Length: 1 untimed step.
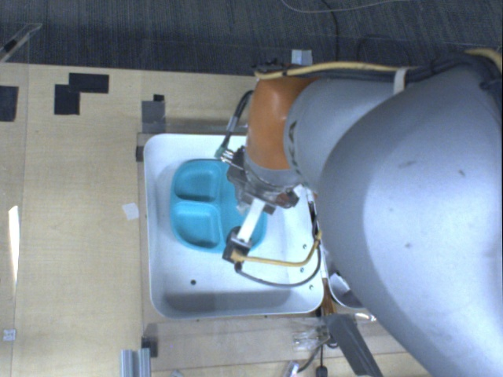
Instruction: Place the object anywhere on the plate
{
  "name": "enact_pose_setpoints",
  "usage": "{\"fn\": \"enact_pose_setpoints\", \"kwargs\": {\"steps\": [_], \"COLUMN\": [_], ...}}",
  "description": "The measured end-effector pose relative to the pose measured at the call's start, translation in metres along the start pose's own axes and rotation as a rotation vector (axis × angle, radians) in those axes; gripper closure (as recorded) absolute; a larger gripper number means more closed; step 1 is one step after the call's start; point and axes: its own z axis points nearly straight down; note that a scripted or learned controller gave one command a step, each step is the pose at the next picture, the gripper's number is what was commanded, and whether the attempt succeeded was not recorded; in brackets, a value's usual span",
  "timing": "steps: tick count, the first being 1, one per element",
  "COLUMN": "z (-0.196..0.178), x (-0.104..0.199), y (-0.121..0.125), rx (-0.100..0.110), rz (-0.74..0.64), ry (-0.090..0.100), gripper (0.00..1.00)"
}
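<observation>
A light blue plate (196, 203) with two compartments lies in the upper middle of the left white bin (189, 293). My gripper (259, 185) hangs over the plate's right edge, under the orange band of the wrist. The wrist and arm cover the plate's right side and whatever is below the gripper.
The grey arm (409, 195) spreads over the whole right half of the view and hides the bin on that side. The left bin's bare floor lies in front of and left of the plate. Wooden bench with black marks (78, 93) lies to the left.
</observation>
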Motion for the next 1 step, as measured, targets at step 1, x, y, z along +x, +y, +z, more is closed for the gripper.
{"fn": "enact_pose_setpoints", "kwargs": {"steps": [1], "z": [-0.0702], "x": [-0.0096], "y": [0.0158], "rx": [-0.001], "rz": [0.055], "ry": [0.002], "gripper": [1.00]}}
